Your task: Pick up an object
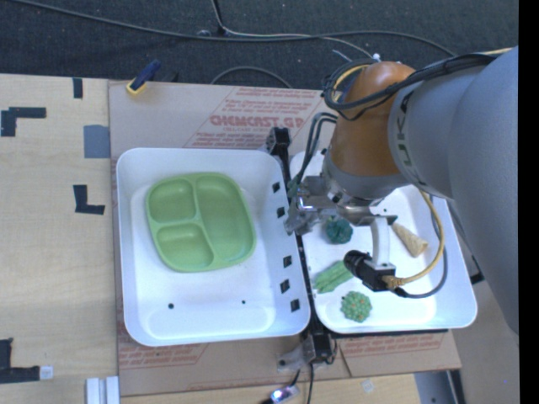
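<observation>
Hovering low, gripper (338, 217) grip state untellable, over dark green piece (338, 230) at frame's right-centre; next likely needing descent and closing.

Wooden bench (50, 251) bears cardboard sheet (253, 120) under two white bins (135, 251)

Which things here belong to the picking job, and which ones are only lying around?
Job:
gripper
dark green lump
light green piece
round green ball
tan cone
right bin

Lying about:
green divided plate
left bin
blue-and-yellow object
</observation>
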You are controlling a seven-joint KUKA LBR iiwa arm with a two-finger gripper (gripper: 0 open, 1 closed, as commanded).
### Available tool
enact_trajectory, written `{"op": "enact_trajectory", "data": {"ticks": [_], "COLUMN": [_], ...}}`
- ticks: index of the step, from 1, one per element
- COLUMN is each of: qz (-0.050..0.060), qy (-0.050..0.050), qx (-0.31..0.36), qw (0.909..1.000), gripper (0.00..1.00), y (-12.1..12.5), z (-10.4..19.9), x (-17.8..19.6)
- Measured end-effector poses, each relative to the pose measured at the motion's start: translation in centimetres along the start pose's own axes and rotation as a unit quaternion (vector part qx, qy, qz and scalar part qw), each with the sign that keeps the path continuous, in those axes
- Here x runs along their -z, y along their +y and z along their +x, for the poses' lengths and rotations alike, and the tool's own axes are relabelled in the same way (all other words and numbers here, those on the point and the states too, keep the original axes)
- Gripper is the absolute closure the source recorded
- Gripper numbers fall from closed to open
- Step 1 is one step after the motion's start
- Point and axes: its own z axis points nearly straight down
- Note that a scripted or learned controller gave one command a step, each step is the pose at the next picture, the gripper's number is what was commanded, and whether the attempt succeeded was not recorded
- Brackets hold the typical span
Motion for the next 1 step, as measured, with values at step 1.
{"op": "enact_trajectory", "data": {"ticks": [1], "qz": [0.0], "qy": [0.0], "qx": [0.001], "qw": [1.0], "gripper": [1.0], "y": [0.64], "z": [6.25], "x": [0.11]}}
